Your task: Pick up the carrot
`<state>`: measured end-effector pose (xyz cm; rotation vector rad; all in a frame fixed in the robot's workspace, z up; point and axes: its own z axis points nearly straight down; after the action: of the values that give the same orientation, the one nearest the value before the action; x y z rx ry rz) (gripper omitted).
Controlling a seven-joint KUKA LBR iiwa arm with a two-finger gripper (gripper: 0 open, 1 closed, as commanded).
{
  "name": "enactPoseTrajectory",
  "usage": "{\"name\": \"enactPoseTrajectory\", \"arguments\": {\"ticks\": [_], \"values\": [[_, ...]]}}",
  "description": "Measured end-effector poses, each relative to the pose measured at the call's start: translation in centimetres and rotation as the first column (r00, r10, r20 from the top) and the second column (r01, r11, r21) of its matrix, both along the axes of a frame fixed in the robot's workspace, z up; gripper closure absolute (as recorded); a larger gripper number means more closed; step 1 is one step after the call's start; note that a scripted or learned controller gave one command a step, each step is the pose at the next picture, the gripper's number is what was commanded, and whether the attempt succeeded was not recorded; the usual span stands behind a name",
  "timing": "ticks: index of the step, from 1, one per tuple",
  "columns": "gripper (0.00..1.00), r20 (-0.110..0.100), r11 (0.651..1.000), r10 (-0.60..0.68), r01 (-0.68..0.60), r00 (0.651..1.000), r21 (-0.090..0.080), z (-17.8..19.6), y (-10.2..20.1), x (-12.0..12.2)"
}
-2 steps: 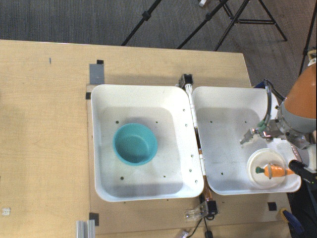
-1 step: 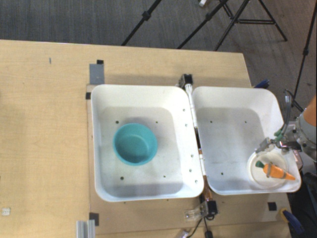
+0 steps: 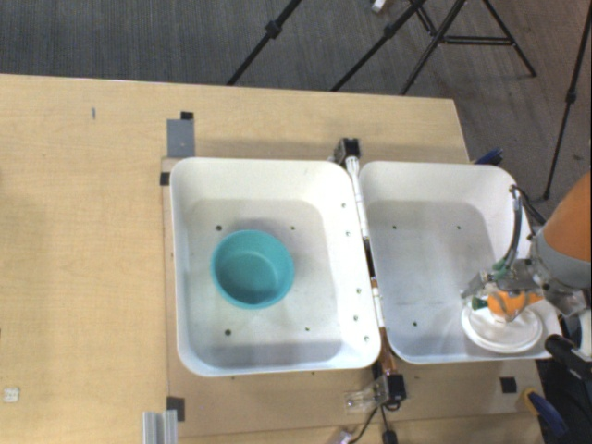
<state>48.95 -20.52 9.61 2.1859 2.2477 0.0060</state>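
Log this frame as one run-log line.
arm: over right bin's near right corner | claw: at carrot on white plate | grasp: unconfirmed | left bin: teal bowl

A teal bowl (image 3: 253,267) is seen in the left white bin (image 3: 190,248). In the right white bin (image 3: 416,192), an orange carrot (image 3: 507,303) is seen above a white plate (image 3: 499,333). The bench (image 3: 83,248) is coloured pale tan.

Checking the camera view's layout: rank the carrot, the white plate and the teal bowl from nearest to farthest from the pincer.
1. carrot: right at the pincer, right bin's near right corner.
2. white plate: just under the carrot.
3. teal bowl: far off, in the left bin.
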Motion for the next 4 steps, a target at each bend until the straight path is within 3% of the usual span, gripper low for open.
{"name": "enactPoseTrajectory", "arguments": {"ticks": [1,2,3,4], "values": [[1.00,0.006,1.000,0.003,-0.003,1.000,-0.001,1.1,0.1,0.3],[0.00,0.006,1.000,0.003,-0.003,1.000,-0.001,1.1,0.1,0.3],[0.00,0.003,0.992,0.128,-0.128,0.992,-0.001,-0.6,-0.1,0.1],[1.00,0.014,0.991,0.131,-0.131,0.991,-0.006,0.6,0.0,0.5]]}}
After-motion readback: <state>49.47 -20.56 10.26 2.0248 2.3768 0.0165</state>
